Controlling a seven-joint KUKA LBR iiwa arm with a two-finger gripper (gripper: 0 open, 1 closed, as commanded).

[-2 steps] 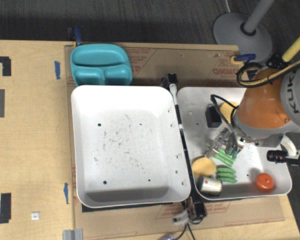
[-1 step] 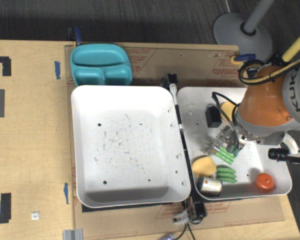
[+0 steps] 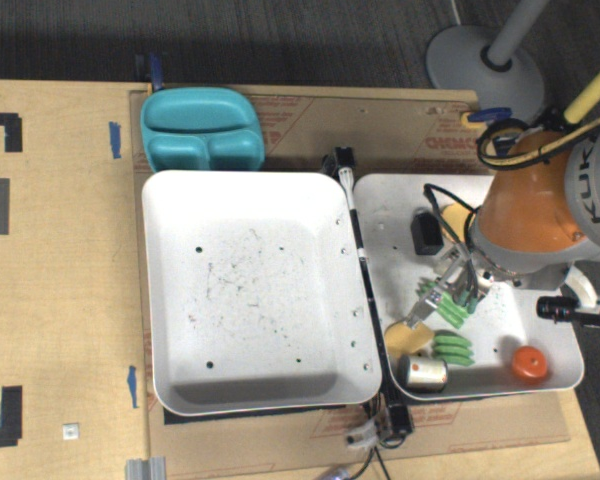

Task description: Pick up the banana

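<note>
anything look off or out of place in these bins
Nothing looks spilled or broken. The left bin shows faint scuff marks on its floor. In the right bin, the small things crowd the near end: a yellow piece, green toys, a metal can, an orange item. A teal tray sits behind the left bin.

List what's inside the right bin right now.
In the right bin: a yellow banana-like piece below the gripper, green ridged pieces, a silver can, an orange round item, a black object. The arm covers the bin's upper right part.
</note>
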